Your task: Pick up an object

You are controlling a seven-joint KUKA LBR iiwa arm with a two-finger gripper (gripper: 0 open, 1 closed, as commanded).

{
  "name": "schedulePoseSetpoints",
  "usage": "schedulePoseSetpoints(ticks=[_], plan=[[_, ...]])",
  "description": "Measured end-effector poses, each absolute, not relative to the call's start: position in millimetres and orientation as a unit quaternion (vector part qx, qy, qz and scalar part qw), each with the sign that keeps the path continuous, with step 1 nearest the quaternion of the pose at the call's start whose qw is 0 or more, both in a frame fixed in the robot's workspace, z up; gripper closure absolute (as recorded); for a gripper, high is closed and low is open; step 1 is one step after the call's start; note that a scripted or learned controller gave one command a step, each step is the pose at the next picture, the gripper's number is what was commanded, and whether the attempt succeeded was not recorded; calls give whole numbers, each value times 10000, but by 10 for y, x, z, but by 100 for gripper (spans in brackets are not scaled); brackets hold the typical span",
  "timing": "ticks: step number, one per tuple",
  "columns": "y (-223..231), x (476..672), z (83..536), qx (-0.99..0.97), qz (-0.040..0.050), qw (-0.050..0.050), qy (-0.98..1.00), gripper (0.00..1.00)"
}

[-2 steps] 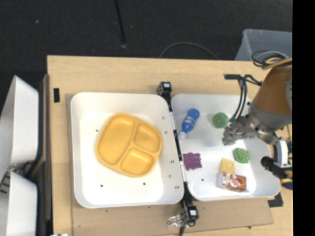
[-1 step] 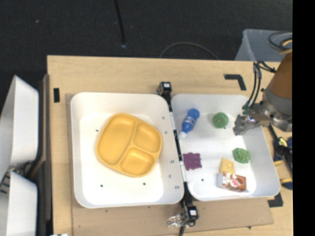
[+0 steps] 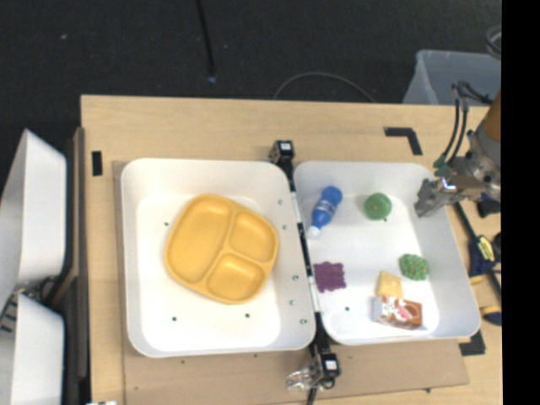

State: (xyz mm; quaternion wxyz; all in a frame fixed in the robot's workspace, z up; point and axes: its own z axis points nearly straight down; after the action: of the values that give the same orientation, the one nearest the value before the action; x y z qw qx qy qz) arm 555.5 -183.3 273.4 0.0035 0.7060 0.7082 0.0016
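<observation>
Camera view: grey two-finger gripper [image 3: 430,196], fingers' state indiscernible, hovers at right white bin's [image 3: 354,332] far-right edge w/ round green ball [image 3: 377,206] nearby; descent risks clipping rim.

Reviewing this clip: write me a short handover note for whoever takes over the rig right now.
Gripper: at the right bin's upper right edge, carrying nothing.
Right bin: blue bottle, green ball, green bumpy toy, purple piece, yellow wedge, red-and-white packet.
Left bin: yellow divided plate.
Done: nothing picked.
Left: grasp and lift one object.
</observation>
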Motion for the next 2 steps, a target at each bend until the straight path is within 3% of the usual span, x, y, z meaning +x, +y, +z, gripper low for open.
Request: schedulePoseSetpoints(ticks=[1, 2], plan=[[-1242, 5473, 2677, 7047, 8, 6, 7095, 100], [-692, 5530, 2554, 7048, 4, 6, 7094, 100]])
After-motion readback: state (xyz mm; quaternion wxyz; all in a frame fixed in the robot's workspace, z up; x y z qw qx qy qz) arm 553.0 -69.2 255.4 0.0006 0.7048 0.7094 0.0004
